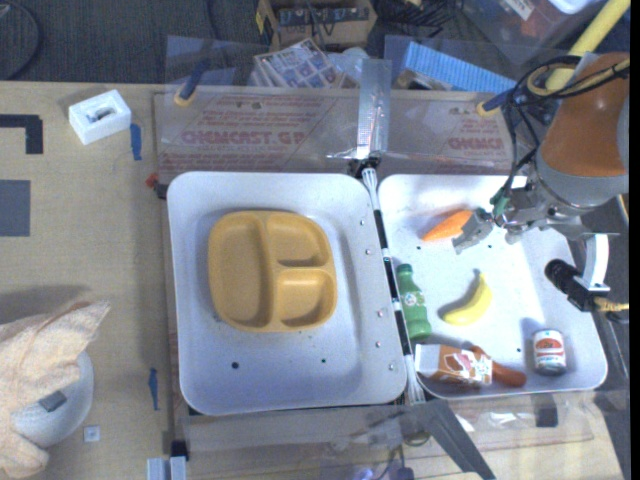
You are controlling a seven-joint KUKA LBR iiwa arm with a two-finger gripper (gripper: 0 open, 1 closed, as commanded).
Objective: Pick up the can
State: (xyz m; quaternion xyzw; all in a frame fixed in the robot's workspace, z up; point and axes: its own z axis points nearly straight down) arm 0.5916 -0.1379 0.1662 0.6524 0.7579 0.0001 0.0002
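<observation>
- Can [549, 352] sits upright at 5 o'clock in the right bin [590, 373], untouched.
- Gripper [478, 225] hovers near the carrot [446, 225], fingers narrow, holding nothing.
- Whole pick remains.

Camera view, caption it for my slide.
Gripper poised beside the carrot in the right bin, the can untouched near its front corner.

light: even, bright | shadows: soft | focus: slightly blurry | glare: mild

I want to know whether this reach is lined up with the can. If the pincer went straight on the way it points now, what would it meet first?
Probably the carrot: the pincer points left at it, though height is unclear. The can stands elsewhere, toward the bin's near right corner.
</observation>
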